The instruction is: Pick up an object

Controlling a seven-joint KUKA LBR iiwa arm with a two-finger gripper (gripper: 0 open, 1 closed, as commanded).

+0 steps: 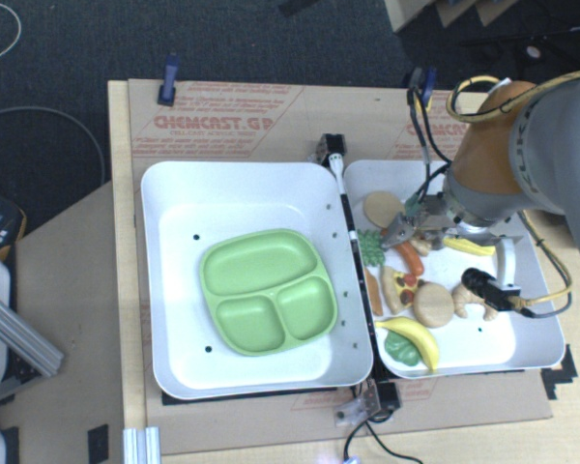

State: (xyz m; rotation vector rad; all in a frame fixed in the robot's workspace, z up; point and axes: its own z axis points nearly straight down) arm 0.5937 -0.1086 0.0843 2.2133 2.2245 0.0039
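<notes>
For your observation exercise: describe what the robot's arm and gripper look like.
The arm is thick, rounded and grey, with an orange band above the wrist. Black and yellow cables run along it. The gripper is a small dark metal piece.

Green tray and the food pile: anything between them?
Just the bin walls. In the camera view the green tray lies in the left bin; the food pile lies in the right bin.

Pale green tray (268, 290), white bins (164, 259), yellow banana (415, 337) (beside a green piece), orange carrot (410, 258).
</notes>
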